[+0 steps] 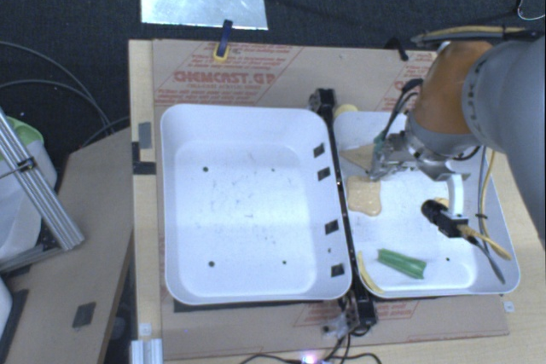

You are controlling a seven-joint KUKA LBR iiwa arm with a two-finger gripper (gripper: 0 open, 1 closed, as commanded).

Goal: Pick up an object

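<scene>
My gripper (pixel 377 169) reaches down into the right bin (pixel 478 277), near its left wall. Directly below its tip lies a flat beige piece (pixel 365 200). A second tan piece (pixel 357 156) sits just to the gripper's left, touching or nearly touching it. A green stick-shaped object (pixel 401 262) lies apart toward the bin's front. At the bin's far left corner rests a small pale yellow object (pixel 345 110). The wrist hides whatever lies under it.
The left bin (pixel 179 268) stands beside the right one, with a row of black clips (pixel 324 175) along the shared wall. A thin yellow strip (pixel 362 270) curves along the right bin's front left corner. The grey arm (pixel 503 89) covers the bin's far right.
</scene>
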